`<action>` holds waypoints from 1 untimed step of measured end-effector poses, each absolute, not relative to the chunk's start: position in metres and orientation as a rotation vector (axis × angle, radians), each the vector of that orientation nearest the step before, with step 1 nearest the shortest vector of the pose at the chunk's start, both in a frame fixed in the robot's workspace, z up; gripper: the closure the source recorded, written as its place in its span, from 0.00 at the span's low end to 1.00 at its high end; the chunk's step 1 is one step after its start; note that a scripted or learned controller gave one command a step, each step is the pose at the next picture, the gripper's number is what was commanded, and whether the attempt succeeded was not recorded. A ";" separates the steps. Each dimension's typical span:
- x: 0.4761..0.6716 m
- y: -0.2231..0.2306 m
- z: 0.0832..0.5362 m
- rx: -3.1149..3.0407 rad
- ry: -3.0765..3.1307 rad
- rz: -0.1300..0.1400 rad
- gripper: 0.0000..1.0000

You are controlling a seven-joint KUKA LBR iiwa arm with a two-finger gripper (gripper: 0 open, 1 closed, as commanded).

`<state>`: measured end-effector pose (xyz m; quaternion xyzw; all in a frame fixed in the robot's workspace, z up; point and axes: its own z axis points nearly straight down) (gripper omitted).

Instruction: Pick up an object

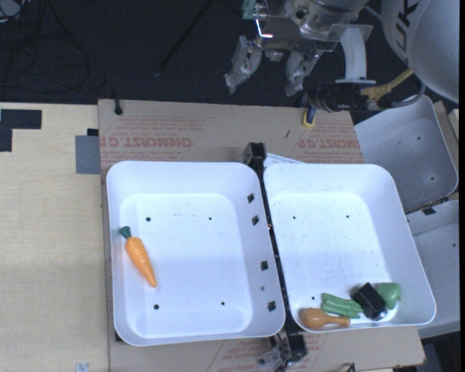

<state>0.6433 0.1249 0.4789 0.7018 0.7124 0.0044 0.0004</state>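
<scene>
An orange toy carrot (140, 260) with a green top lies at the left side of the left bin (182, 178). In the near right corner of the right bin (333, 178) sit a green bean pod (340, 305), a black block (370, 300), a green piece (389, 291) and an orange-brown pear-shaped toy (322, 318), all close together. My gripper (268, 72) hangs high above the back edge of the bins, over the dark background. Its two fingers are spread apart with nothing between them.
A cardboard sheet (201, 134) lies under both bins. A black clip rail (262, 231) runs between the bins. The wooden bench top (39, 239) extends to the left. Grey metal plates (407, 142) sit at the right.
</scene>
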 end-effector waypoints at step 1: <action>0.644 0.118 0.483 2.215 2.232 -0.009 1.00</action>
